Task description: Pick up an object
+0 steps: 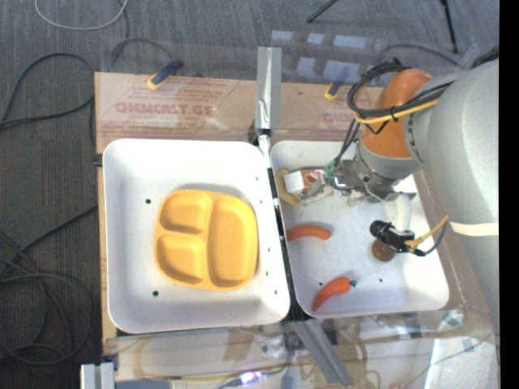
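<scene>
Toys lie in the right white bin point(438, 298): an orange chilli-shaped plastic pepper with green stem point(332, 291) near its front edge, an orange sausage-like piece point(308, 232) farther back. Both look light, stiff and slick, best pinched across the middle. At the far edge, the grey two-finger gripper point(318, 186) hangs low beside a small white-and-red object point(298, 181); I cannot tell its opening.

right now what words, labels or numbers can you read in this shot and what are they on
"CHEMCAST GE..." reads in faint red on the brown protective sheet behind the left bin; its end is blurred.
More red print on that sheet behind the right bin is too cut off to read.
The small packet in the right bin: print too small.
</scene>
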`<control>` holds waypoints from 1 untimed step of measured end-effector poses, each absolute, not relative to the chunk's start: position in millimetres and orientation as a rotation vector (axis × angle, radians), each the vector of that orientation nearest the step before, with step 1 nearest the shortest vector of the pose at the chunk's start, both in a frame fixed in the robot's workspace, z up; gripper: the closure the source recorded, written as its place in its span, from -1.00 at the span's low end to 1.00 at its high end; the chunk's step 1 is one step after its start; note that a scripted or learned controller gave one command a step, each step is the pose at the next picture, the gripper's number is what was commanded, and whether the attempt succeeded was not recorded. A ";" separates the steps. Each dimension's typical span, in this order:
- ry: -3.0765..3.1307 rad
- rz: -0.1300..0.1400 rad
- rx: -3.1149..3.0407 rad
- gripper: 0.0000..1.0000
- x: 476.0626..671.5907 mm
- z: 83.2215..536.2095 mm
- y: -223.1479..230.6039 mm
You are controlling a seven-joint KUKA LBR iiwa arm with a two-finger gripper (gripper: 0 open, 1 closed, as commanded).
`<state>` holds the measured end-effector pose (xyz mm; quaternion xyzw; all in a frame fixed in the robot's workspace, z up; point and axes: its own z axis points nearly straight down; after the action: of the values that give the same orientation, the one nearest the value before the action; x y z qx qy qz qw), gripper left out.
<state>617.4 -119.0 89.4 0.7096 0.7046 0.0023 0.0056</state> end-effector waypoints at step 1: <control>2.227 -0.064 2.274 -1.00 657.6 88.3 -118.6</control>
<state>657.6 -118.6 88.3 0.7140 0.6995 -0.0202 -0.0209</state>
